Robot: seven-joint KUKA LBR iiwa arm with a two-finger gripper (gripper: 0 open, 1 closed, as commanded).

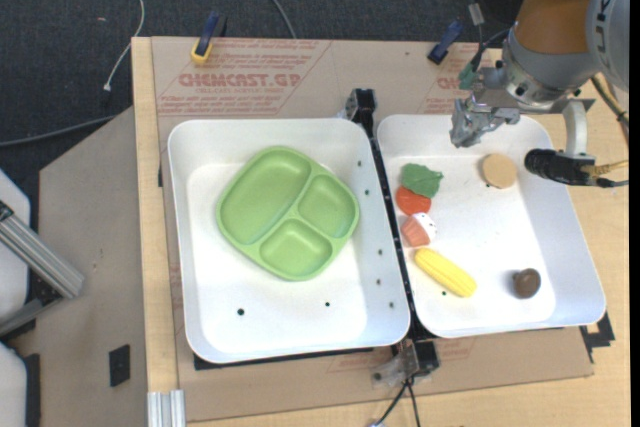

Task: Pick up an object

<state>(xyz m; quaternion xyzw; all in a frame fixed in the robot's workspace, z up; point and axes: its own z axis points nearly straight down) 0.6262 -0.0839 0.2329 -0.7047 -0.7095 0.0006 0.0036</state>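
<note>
The arm (565, 5) comes in from the upper right of the frame, grey with an orange band, and its hand (470, 130) hangs over the upper left part of the right bin (575, 245). The fingers point down with nothing between them; whether they stand wide or narrow cannot be told from this angle.

In the right bin, a green leafy piece (422, 179) lies near the bin's left wall, a little below and left of the hand. Just under it sits a red piece (412, 200), touching or nearly touching it, and below that a red and white piece (418, 230). A yellow corn cob (445, 272) lies slantwise in the lower middle of the bin, just beside the red and white piece. A tan round piece (499, 171) sits right of the hand, near the bin's upper edge. A dark brown ball (526, 283) rests in the lower right part, well apart from the others.

The left bin (195, 245) holds a green divided plate (288, 212), lying flat and turned at a slant, in its middle.

Both bins rest side by side on the desk (160, 165). A blue clamp (208, 36) sits at the desk's upper left edge.
</note>
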